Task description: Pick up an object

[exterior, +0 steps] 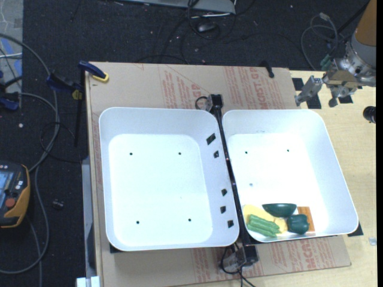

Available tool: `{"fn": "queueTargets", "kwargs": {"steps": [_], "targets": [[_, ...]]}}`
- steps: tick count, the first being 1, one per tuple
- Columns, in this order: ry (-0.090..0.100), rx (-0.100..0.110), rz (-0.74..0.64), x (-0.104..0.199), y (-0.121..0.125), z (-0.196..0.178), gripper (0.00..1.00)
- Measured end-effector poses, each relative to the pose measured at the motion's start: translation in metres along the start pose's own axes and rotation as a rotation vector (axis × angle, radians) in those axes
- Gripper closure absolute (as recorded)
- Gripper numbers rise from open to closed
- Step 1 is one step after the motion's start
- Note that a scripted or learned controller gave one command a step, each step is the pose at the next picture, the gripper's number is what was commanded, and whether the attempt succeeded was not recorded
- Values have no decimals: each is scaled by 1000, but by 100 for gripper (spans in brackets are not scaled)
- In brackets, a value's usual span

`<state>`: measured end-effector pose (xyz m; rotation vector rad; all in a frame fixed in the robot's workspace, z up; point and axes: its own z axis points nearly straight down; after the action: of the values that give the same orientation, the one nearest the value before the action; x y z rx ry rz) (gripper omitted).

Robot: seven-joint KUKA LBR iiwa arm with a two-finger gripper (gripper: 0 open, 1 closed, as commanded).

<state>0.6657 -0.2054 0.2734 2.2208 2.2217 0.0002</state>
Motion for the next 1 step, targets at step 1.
{"fn": "queueTargets", "kwargs": {"steps": [1], "targets": [[0, -1, -1, 0, 0, -10, 100]]}}
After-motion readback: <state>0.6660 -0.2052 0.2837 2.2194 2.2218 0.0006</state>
